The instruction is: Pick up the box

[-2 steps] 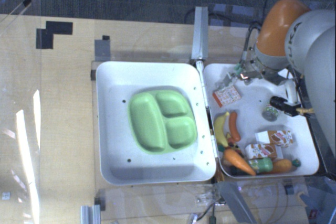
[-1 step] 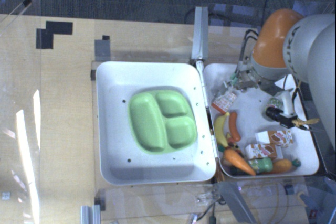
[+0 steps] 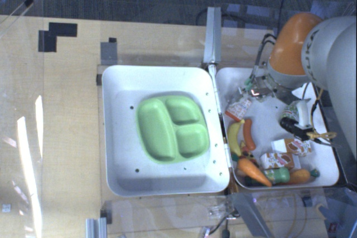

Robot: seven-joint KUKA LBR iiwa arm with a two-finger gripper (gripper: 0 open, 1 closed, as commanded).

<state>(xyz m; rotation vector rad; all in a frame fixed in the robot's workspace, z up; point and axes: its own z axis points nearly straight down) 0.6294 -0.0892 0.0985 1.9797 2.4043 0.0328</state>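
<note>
Claw (image 3: 255,88) sits low at the back of the right bin (image 3: 333,178), under the grey arm (image 3: 329,58); we cannot tell how it is set. Just beside it lies a small red-and-white packet (image 3: 239,108). Nearer the front we see a banana (image 3: 233,137) touching a sausage (image 3: 248,134), then a carrot (image 3: 254,171). The box (image 3: 277,160), we judge, is the small carton lying near the front of this bin, a second carton (image 3: 299,147) just beside it. To do well, we should bring the claw forward over the box, line it across the narrow sides, and keep off the carrot. The left bin (image 3: 114,136) holds a green tray (image 3: 173,128)
</note>
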